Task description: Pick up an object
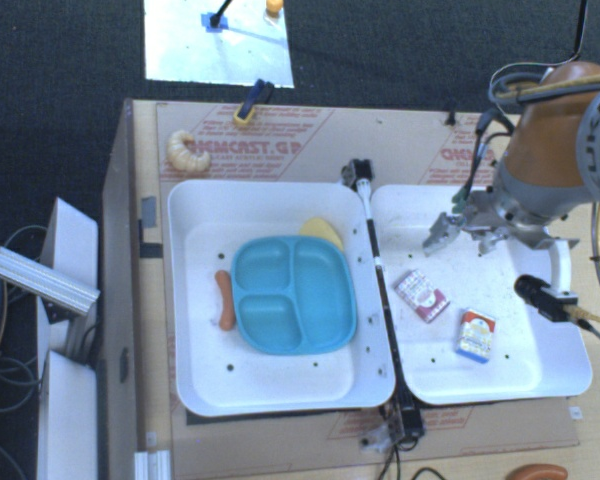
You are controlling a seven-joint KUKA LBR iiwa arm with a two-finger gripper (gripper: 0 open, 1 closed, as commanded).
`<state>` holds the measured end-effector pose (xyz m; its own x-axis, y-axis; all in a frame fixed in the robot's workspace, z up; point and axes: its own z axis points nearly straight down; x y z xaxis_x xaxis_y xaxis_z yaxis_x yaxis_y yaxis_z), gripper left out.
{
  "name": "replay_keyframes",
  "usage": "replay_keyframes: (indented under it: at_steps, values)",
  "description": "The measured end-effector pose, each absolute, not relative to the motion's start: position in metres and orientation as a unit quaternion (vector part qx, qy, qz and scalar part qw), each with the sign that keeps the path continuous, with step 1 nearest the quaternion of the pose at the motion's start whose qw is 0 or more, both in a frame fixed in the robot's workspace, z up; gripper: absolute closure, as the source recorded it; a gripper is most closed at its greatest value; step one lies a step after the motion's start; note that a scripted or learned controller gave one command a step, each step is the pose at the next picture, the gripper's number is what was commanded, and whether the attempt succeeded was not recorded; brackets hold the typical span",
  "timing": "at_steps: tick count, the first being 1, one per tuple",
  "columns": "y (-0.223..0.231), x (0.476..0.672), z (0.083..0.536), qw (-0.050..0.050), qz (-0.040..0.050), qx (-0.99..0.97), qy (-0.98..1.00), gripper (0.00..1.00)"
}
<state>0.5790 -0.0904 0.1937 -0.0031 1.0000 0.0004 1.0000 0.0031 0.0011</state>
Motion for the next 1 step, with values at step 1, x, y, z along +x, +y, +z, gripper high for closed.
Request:
replay_keyframes:
  at_steps: [1]
  values:
    - [-0.1094,0.5444,0.1021,0.0,0.0002,0.707,0.708,0.0]
